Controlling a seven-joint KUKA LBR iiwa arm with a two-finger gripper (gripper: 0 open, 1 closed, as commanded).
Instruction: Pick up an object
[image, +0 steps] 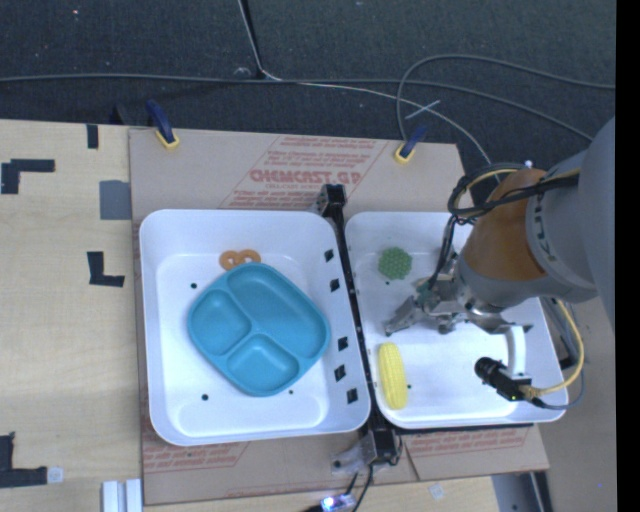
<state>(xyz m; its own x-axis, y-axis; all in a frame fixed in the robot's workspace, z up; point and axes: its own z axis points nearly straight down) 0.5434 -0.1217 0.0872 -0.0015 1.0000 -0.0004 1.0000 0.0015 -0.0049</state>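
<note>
Arm (520, 240) is reaching in from the right over the right bin (440, 400), w/ jaws (415, 312) hanging low near the bin's middle; they're looking spread apart, nothing sitting btwn them. Green ball (395, 263) is lying just up-left of the jaws, near the bin's back wall, apart from them. Corn (392, 375) is lying at the bin's front-left, along the divider, below the jaws. In the left bin (165, 300) a blue tray (258, 328) is resting mid-bin, w/ a pretzel (239, 259) just beside its far edge. Both bins are sitting on cardboard on the worktop (60, 330).
</note>
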